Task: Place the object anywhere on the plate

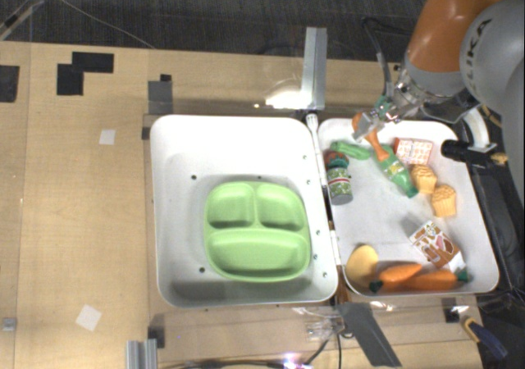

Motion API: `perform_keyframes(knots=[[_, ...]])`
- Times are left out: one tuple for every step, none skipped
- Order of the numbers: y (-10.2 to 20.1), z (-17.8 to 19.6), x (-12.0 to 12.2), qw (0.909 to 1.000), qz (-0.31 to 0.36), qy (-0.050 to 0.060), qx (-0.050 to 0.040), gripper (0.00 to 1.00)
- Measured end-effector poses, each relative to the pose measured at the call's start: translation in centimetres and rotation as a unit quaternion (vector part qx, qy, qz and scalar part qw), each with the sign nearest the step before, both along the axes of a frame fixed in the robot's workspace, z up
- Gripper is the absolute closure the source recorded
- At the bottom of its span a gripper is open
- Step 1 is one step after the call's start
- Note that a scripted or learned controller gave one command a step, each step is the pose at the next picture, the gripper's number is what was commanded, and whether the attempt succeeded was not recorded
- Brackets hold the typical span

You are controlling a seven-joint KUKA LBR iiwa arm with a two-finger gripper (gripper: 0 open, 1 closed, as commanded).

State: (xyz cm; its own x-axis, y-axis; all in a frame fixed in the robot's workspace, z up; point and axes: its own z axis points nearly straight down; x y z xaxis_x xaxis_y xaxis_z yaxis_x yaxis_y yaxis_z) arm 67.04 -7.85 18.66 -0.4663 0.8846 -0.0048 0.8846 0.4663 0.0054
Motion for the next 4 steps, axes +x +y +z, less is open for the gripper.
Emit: perform_keyframes(knots=[[7.3, -0.1, -7.7, 0.9998, -0.019, 0.001, 0.0024, 1.0], [3.4, 1.7, -12.2, 0.9962, 0.087, 0.0, 0.0001, 1.0], [9.7, -0.2, -13.9, 0.9991, 0.041, 0.001, 0.0017, 1.0], [9.5, -0.1, -13.9, 0.9992, 0.04, 0.001, 0.0012, 0.0]])
